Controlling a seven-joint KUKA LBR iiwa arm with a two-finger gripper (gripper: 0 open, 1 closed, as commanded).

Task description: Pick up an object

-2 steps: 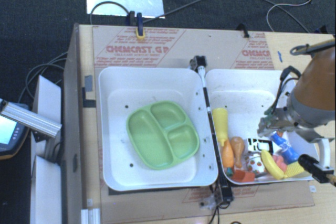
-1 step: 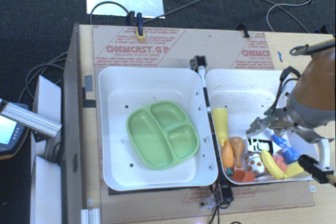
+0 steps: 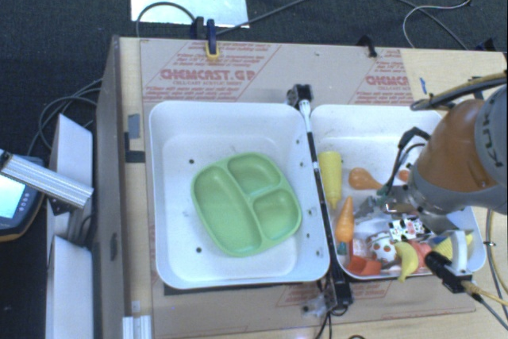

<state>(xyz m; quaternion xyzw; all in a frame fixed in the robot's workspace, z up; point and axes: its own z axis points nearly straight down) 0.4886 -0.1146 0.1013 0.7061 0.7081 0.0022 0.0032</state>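
left bin: a shallow white plastic bin (image 3: 171, 171) is sitting on the tabletop, carrying a pale green plastic plate with three compartments (image 3: 247, 203) lying flat near its middle.
right bin: a second shallow white plastic bin (image 3: 357, 131) is sitting just beside the first, with the toys crowding its near half.
objects: a yellow corn-shaped plastic toy (image 3: 330, 175) is lying along the left wall; an orange carrot-shaped toy (image 3: 344, 220) is lying just below it; an orange pear-shaped toy (image 3: 364, 179) is resting near the middle; a small white ball-like toy (image 3: 382, 250), a yellow banana-shaped toy (image 3: 408, 258) and a flat red piece (image 3: 365, 266) are bunching together at the near edge.
arm: the grey arm with the orange band (image 3: 456, 151) is reaching in from the right and leaning over the right bin.
hand: the hand (image 3: 393, 206) is hanging low among the toys, between the pear shape and the white ball; whether it is wide, narrow or gripping is something i cannot tell, since the wrist is covering it.
task's thing: no single target is standing out; the closest candidates appear to be the carrot and the small items just beside the hand.
risk: the pile is looking tight, so a closing grip is likely to be nudging neighbours aside or pinching two pieces at once; rounded, smooth shapes are likely to be squirting out; the carrot is hugging the wall, leaving little room for a finger on that side.
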